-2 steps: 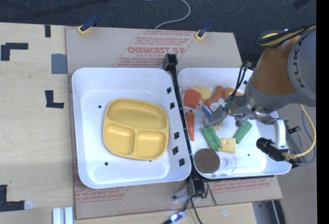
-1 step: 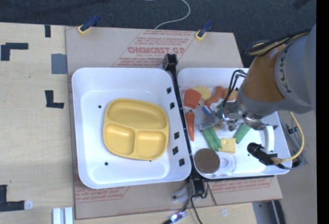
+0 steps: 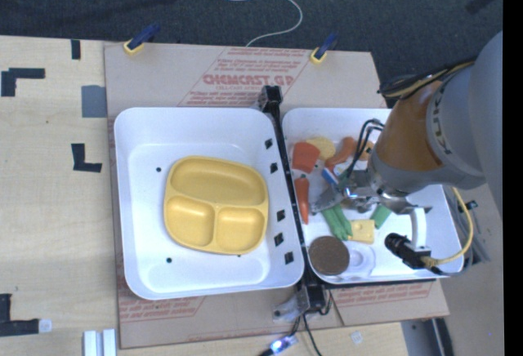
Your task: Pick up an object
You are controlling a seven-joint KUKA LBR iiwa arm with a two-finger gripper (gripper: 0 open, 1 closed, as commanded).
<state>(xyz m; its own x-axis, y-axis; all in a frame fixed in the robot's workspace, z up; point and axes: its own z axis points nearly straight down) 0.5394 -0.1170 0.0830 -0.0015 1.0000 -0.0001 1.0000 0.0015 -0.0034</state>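
Cardboard sheet (image 3: 245, 81) under two white bins. Left bin (image 3: 135, 207) holds a yellow divided tray (image 3: 216, 203). Right bin (image 3: 437, 264) has small toys: red piece (image 3: 305, 154), orange carrot (image 3: 303, 199), green stick (image 3: 336, 223), brown disc (image 3: 328, 255). Gripper (image 3: 341, 193) low over the pile, just above green stick & carrot; can't tell whether it's clenched or released.

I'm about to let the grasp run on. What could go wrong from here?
The gripper is low in the crowded right bin, where the green piece, orange stick and yellow block lie close together. It may pinch two, or nudge them aside and come up with nothing.
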